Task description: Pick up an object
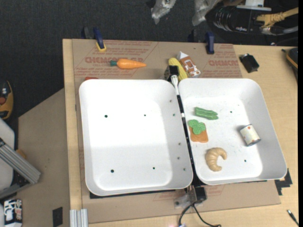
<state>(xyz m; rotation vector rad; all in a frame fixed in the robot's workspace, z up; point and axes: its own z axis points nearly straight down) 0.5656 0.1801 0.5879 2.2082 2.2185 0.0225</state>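
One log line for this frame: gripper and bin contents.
gripper: raised beyond bins, open, holding nothing | right bin: croissant, green pods, carrot slab, white roll | outside bins: carrot

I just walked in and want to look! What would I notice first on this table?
Two big white bins sit side by side, and the right bin holds the toy food: a croissant, a green pea pod and a small can. A bright orange carrot lies on the cardboard behind the left bin. The gripper hangs high at the back.
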